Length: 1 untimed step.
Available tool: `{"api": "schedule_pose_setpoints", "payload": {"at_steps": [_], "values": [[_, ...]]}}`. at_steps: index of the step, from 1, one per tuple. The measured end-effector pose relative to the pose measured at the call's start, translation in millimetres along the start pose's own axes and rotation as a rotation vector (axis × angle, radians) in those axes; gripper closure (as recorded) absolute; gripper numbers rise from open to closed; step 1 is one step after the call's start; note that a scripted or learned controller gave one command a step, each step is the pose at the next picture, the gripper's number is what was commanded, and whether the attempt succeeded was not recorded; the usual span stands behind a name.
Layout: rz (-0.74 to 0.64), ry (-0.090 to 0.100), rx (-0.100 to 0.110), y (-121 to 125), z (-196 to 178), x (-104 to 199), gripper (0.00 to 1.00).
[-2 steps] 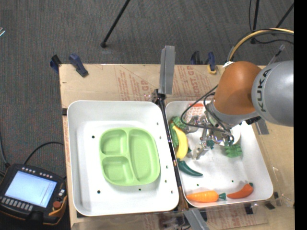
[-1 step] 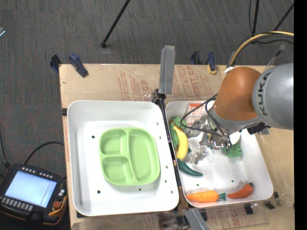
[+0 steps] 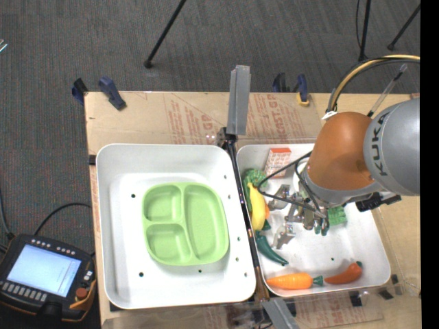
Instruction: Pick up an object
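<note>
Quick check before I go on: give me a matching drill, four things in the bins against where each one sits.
Things:
1. tray
2. carrot
3. banana
4. box

Places:
A. near edge of the right bin
B. far edge of the right bin
C. in the left bin
D. along the right bin's left wall

Pairs: 1-C, 2-A, 3-D, 4-B
</note>
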<state>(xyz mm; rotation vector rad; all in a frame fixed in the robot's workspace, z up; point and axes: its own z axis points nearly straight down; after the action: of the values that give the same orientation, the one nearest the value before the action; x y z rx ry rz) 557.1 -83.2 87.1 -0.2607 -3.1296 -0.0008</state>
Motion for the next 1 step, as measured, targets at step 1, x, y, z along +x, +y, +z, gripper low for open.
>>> {"api": "schedule_pose_setpoints", "payload": {"at_steps": [1], "values": [[0.098, 0.002, 0.000, -4.1, 0.8, 46.8, 0.00]]}}
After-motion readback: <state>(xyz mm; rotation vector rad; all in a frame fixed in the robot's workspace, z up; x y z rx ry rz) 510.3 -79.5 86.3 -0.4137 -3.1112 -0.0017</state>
